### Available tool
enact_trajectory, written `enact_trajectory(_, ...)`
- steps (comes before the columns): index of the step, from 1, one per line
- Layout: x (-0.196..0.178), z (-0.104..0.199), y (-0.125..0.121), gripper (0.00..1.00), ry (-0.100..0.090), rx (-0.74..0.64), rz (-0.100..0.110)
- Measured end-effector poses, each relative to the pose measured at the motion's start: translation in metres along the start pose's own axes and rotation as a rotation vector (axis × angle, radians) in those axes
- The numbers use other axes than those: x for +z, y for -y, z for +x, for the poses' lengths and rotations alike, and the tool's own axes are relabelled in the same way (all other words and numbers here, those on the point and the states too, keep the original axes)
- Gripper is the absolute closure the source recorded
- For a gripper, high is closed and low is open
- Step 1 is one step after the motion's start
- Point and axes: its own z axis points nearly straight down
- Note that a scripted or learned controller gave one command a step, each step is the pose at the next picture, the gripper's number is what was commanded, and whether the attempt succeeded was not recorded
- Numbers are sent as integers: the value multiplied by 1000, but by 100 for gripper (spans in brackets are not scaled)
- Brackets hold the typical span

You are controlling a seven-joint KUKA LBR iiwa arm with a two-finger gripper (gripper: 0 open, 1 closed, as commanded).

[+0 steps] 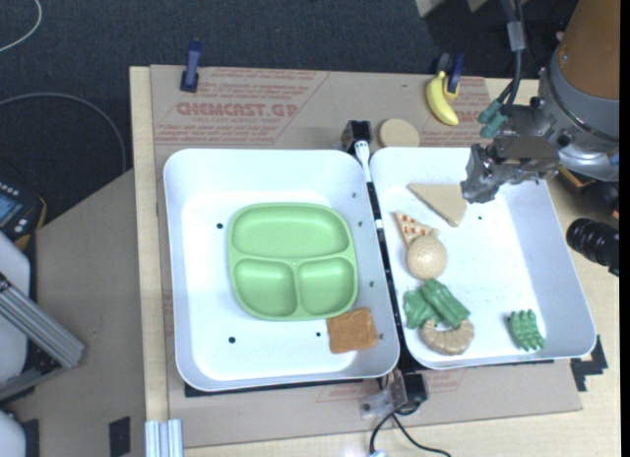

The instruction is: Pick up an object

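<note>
Even, bright overhead light, mild glare on white bins (197,189), soft shadows, slightly grainy focus.

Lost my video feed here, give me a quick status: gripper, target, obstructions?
Gripper low in right bin, at the tan wedge; nothing seen held. Pizza slice and round bun lie close beside the wedge.

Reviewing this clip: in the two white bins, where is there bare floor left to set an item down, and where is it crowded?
Right bin: bare floor between the tan wedge and the small green piece. Left bin: bare strips left of and above the green tray. Crowded: the right bin's left side, from the pizza slice to the bagel.
</note>
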Motion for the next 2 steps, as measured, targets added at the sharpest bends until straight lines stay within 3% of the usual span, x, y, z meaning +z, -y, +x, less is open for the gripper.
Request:
enact_trajectory(1,44,19,1,100,-2,0,9)
enact_trajectory(2,22,37,1,100,-2,-2,1)
